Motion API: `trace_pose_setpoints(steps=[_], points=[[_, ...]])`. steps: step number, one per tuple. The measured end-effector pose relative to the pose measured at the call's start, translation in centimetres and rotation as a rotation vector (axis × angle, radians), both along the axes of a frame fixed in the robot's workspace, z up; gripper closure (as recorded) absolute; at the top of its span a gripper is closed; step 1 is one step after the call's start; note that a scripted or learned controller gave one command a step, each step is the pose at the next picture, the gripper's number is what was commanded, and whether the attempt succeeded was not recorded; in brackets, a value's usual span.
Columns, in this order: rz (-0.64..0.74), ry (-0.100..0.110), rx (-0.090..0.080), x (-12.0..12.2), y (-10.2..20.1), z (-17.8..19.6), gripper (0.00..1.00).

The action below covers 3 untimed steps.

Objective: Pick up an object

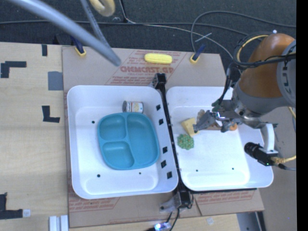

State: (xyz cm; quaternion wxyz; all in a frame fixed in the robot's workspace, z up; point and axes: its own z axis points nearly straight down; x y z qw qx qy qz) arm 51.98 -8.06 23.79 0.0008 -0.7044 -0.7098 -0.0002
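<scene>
Broccoli [186,141], likely light, soft and bumpy, is seen near the right bin's [260,179] left wall, best pinched across its crown; the gripper [202,121] is poised by a yellow wedge [188,125], its grip unreadable.

Robotics lab, wooden table [29,143] marked with black tape, cardboard sheet [139,69] clamped down under two white bins [77,177], loose cables [207,28] trailing across dark carpet, grey and orange robot arm [267,66], toy food as test props
</scene>
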Motion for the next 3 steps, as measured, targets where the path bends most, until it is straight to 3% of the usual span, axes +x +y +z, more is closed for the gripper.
trace_pose_setpoints(steps=[1,3], points=[[-0.002,0.002,0.0,-0.9,5.8,-0.6,1.0],[0.001,0.001,0.0,0.4,16.8,-0.3,1.0]])
